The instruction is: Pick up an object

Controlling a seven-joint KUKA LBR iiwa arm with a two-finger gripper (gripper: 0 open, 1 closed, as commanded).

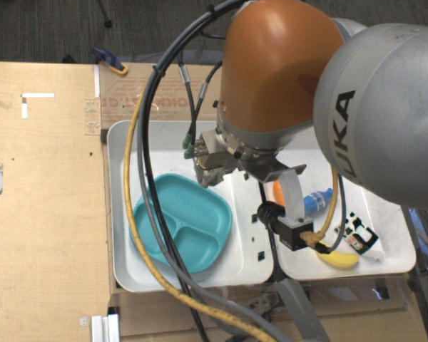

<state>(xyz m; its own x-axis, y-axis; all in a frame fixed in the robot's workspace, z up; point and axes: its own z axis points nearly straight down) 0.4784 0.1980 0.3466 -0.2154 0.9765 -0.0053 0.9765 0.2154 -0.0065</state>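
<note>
The arm [328, 98] fills the upper right of the frame, and its gripper [212, 164] hangs at centre over the left bin [121, 191] — whether it is clenched or released I cannot tell. A teal divided plate [189, 223] lies lower left of it; toward the lower right, in the right bin [403, 251], sit a banana [340, 259], a blue bottle [317, 201] and an orange piece [277, 191].

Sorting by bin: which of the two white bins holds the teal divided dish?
The left shallow white bin holds the teal divided plastic dish; the right white bin has smaller items instead.
</note>
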